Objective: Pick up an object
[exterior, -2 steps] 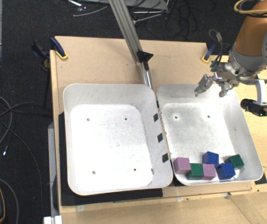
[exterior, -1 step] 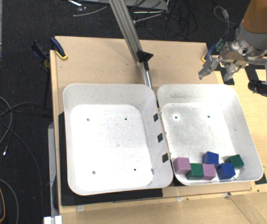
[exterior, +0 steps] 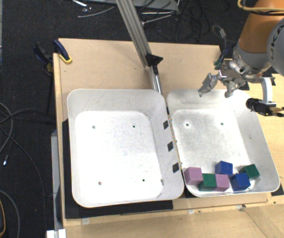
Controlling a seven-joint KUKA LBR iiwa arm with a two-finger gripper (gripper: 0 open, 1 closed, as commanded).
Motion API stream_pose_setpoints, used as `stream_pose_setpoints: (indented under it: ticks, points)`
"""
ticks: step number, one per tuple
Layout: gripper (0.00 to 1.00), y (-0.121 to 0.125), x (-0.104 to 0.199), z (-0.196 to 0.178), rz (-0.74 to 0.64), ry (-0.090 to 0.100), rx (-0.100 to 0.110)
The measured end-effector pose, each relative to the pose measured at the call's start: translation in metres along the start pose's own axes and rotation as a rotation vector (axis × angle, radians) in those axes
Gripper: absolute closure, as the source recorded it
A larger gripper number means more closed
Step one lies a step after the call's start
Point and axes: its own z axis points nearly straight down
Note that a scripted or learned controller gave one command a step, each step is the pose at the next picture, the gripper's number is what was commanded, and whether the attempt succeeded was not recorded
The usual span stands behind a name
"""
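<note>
Several small blocks lie bunched at the near edge of the right bin (exterior: 241,133): a purple one (exterior: 193,175), a green one (exterior: 209,181), a pink-purple one (exterior: 222,182), two blue ones (exterior: 224,168) (exterior: 240,181) and a dark green one (exterior: 251,171). My gripper (exterior: 216,87) hangs over the far edge of the right bin, well away from the blocks. Its two fingers are spread apart with nothing between them.
The left bin (exterior: 114,143) sits beside the right one, with black clips along the seam between them. A slanted metal pole (exterior: 134,26) reaches down to the bins' far junction. A black part (exterior: 263,106) sticks out by the right bin's far right rim.
</note>
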Motion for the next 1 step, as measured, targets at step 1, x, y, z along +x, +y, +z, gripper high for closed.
stream_pose_setpoints:
  ticks: [1]
  points:
    - [0.00,-0.0179,0.0237,-0.0886,-0.001,-0.001,-0.016]
